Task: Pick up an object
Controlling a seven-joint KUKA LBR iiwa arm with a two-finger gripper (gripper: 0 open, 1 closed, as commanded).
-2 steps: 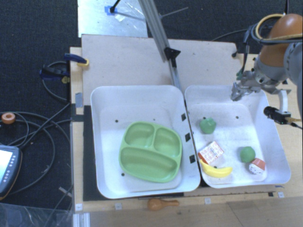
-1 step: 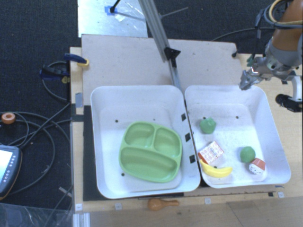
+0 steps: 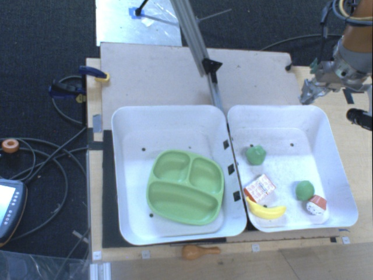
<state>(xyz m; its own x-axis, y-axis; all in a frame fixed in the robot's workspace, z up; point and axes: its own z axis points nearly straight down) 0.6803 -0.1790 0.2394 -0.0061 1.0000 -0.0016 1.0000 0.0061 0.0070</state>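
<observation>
1. Pincer (image 3: 308, 93) hangs off the far right corner of the right bin (image 3: 329, 127), above its rim; whether it is apart or together I cannot tell, and nothing shows held in it.
2. Nothing looks picked yet; the whole pick seems left to do.
3. Candidates lie in the right bin: a green ball (image 3: 255, 154) near its left wall, a red-white carton (image 3: 260, 187), a banana (image 3: 267, 210) by the near edge, another green ball (image 3: 304, 189) and a red-white piece (image 3: 317, 204) toward the near right corner.
4. A green divided plate (image 3: 186, 186) fills the left bin (image 3: 125, 156).
</observation>
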